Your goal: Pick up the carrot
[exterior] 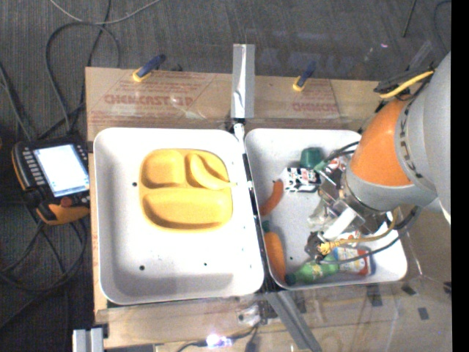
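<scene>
**Approach under way, carrot not yet taken**

The arm (396, 152) reaches into the right bin (293, 141), and its gripper (330, 233) hangs low above clutter near the bin's near right corner. Whether the gripper is open or closed cannot be told. The carrot (275, 253) lies against the bin's left wall, towards the near edge, apart from the gripper. Next, the gripper probably must shift left and descend over it.

The right bin also holds an orange sausage-like piece (272, 195), a green item (312, 155) and a bottle (326, 270). The left bin (117, 218) holds a yellow divided tray (187, 189).
</scene>
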`<action>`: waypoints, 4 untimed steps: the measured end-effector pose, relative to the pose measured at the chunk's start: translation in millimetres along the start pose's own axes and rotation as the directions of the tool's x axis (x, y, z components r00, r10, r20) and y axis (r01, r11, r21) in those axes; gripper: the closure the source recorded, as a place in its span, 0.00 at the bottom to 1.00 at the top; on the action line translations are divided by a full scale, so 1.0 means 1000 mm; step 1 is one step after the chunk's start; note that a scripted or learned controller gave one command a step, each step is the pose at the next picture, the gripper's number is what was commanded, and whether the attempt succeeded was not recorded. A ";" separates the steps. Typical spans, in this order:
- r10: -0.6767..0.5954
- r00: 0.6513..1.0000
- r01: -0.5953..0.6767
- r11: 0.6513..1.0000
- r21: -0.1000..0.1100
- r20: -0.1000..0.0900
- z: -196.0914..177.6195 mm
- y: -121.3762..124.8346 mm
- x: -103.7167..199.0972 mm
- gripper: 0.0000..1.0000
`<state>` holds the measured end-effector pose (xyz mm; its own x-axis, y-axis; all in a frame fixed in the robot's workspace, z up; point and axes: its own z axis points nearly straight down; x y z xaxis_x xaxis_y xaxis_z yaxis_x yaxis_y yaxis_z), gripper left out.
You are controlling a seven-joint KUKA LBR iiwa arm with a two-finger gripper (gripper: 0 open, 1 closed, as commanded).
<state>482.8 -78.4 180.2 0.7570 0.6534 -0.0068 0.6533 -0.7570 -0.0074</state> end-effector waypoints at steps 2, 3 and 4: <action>-0.417 0.909 0.417 0.909 -0.002 0.003 0.000 -0.126 0.108 1.00; -0.255 0.967 0.256 0.967 -0.007 0.004 -0.089 -0.115 0.127 1.00; -0.488 0.873 0.488 0.873 -0.001 0.005 -0.021 -0.170 0.147 1.00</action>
